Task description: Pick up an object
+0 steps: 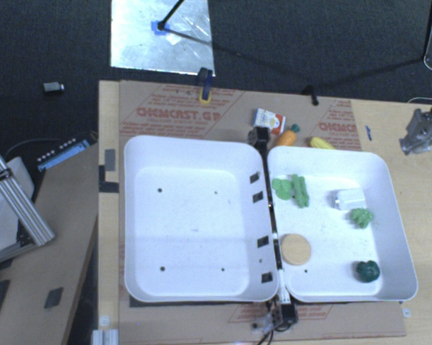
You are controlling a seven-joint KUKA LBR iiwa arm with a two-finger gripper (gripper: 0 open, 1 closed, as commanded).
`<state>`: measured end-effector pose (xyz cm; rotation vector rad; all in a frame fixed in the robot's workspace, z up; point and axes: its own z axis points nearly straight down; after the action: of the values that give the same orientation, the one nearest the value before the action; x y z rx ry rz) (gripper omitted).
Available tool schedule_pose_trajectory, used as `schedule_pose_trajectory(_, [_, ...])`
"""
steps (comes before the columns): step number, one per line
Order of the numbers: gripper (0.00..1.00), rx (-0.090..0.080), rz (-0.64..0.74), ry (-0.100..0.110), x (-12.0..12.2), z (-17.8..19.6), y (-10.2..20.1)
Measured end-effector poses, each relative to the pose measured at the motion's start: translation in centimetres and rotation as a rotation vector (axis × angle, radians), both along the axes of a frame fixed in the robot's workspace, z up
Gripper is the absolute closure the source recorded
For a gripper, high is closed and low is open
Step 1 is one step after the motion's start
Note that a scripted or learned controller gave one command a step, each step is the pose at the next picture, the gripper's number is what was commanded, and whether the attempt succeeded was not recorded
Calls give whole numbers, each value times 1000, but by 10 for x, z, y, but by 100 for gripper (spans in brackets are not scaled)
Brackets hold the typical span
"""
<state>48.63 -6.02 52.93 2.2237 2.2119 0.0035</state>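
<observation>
- Camera view: the end effector [420,131] sits at the right edge, over the worktop [414,182] just outside the right bin [395,210]; I cannot tell its state, as it looks like a blurred grey shape.
- Nearest it in the right bin: a white block [349,199], with a light green piece [361,218] just below it.
- A dark green piece [367,271] lies near the bin's lower right corner.
- A tan disc [296,249] rests by the divider, and a green toy [292,189] lies above it.
- Beyond the bins' far rim: an orange piece [286,138] and a yellow piece [321,143].
- The left bin [141,201] adjoins the right one.
</observation>
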Motion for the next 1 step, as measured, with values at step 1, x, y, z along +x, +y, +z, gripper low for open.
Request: schedule_pose_trajectory(1, [100,2,10,11,0,-87,24])
